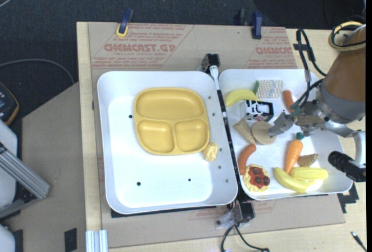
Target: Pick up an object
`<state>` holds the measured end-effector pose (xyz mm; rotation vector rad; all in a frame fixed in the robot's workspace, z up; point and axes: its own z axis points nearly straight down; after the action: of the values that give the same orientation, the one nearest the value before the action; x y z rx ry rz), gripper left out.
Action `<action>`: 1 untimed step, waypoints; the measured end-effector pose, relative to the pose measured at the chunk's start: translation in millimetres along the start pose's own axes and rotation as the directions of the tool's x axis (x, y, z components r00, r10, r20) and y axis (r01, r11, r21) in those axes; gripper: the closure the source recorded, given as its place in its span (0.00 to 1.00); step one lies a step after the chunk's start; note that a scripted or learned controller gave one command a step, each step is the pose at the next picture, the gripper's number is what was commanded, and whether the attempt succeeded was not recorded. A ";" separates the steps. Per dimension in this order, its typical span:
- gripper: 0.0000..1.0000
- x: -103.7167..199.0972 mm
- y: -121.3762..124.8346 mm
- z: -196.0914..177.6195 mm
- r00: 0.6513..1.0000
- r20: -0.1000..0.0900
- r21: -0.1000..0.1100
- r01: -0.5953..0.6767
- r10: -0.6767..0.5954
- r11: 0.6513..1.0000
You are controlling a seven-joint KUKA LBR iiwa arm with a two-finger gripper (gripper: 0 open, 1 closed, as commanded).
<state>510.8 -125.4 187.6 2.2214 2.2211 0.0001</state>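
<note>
The gripper [283, 123] is hovering low over the right bin [331, 187], fingers spread apart and clasping nothing. Just beside its tips a beige, lumpy toy [256, 132] is lying near the bin's middle. It is looking light, probably hard plastic and a bit slick; pinching across its narrower width seems safest.

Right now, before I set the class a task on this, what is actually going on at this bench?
A grey arm with an orange band reaches in over the right white bin, its hand hovering above the toy food there. Around it lie an orange plastic carrot, yellow plastic bananas and a red sausage. Nothing is visibly held. The left white bin holds a yellow divided plate.
</note>
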 end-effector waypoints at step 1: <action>0.00 7.2 -7.2 59.4 1.000 -0.003 0.008 0.000 0.000 1.000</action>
<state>503.6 -118.2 128.2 2.2273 2.2265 -0.0056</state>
